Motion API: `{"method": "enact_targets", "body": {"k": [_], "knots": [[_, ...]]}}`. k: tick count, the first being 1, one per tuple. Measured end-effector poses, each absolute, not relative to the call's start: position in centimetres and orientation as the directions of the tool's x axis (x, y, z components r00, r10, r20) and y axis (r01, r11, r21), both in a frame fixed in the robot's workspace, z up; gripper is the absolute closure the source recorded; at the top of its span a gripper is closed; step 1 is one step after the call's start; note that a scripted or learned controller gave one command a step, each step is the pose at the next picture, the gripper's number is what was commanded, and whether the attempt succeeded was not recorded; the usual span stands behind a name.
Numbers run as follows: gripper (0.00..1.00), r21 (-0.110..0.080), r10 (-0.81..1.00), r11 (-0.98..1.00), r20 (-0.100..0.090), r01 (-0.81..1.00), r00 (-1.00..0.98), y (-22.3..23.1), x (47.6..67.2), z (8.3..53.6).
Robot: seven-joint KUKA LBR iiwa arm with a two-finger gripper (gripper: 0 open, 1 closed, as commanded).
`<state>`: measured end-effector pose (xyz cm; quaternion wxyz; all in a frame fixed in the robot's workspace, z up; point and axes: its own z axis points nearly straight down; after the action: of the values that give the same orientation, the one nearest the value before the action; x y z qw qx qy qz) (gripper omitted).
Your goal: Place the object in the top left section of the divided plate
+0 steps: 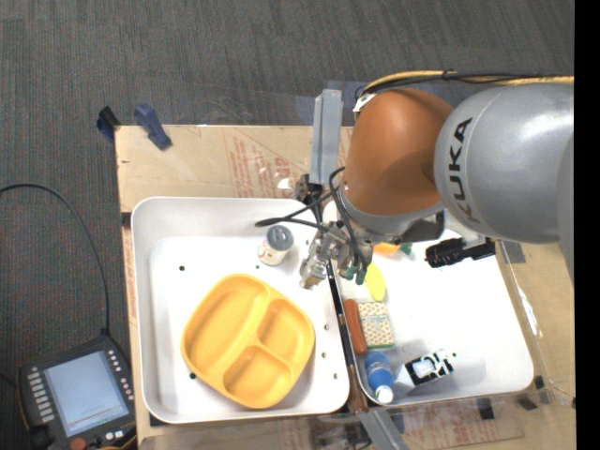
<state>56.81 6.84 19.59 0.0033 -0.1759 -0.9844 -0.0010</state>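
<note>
Grey carpet surrounds the bench. On it, the yellow divided plate (248,340) lies in the left bin (145,251), below and left of the gripper (328,259) — whether that is spread or closed I cannot tell. A small round tub (277,243) sits just left of the gripper. The arm (506,167) reads "KUKA".

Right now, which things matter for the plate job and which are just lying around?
Job: yellow divided plate, gripper; the object to place is not clear.
Lying about: small round tub, blue bottle, patterned block, black-and-white item.
</note>
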Motion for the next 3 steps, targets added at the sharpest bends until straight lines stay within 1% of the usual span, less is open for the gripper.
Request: {"method": "enact_targets", "body": {"k": [1,2,3], "knots": [[1.00,-0.001,0.311,0.950,0.005,0.311,-0.950,0.2,54.1,18.4],[1.00,0.003,-0.167,0.986,0.002,-0.167,-0.986,0.1,52.8,18.5],[1.00,0.003,-0.370,0.929,-0.001,-0.370,-0.929,-6.4,51.4,18.5]]}}
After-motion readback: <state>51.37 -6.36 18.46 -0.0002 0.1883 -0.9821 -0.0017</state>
